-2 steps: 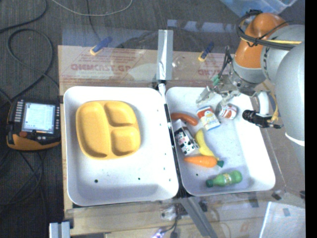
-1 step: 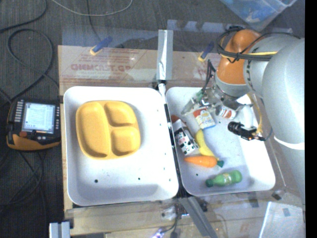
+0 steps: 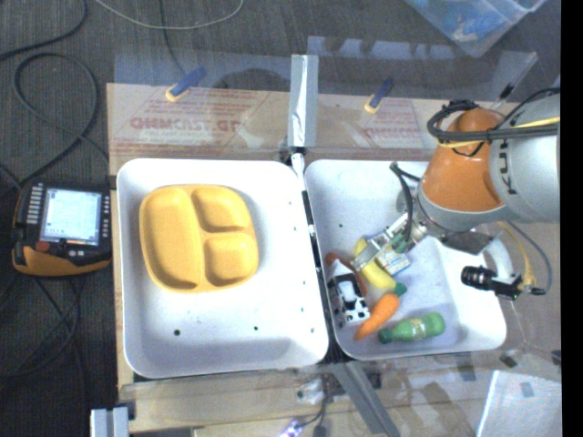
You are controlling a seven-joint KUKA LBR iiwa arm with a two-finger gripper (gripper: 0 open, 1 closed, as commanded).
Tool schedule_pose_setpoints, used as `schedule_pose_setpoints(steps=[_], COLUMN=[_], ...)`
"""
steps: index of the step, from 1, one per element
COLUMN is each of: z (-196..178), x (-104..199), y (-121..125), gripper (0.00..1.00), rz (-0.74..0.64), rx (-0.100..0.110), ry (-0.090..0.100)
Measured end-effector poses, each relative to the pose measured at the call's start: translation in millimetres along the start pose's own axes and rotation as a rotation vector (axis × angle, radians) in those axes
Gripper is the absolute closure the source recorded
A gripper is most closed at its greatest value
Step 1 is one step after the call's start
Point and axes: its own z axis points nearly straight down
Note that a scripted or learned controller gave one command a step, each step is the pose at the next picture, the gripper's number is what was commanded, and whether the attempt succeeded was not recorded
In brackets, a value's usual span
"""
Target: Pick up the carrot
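Note:
The orange carrot [image 3: 379, 314] lies slanted near the front of the right bin [image 3: 474, 335], its thick end up and to the right. My gripper [image 3: 392, 249] hangs over the bin's middle, just above a yellow item [image 3: 373, 268] and roughly a finger's length behind the carrot. Nothing shows between the gripper and the carrot. A green bottle [image 3: 413, 328] lies on its side against the carrot's right flank. A black-and-white toy [image 3: 350, 300] sits at the carrot's left.
A small red-brown piece [image 3: 338, 262] lies by the right bin's left wall. The left bin [image 3: 146, 335] holds a yellow divided plate [image 3: 200, 235]. A teach pendant [image 3: 60, 227] rests on the floor at the far left.

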Motion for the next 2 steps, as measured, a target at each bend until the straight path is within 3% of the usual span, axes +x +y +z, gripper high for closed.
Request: schedule_pose_setpoints(steps=[1, 2], z=[-10, 5], x=[1, -3], y=[3, -52], gripper=[1.00, 1.00], rz=[-0.003, 0.290], rx=[-0.003, 0.010], ry=[0.002, 0.014])
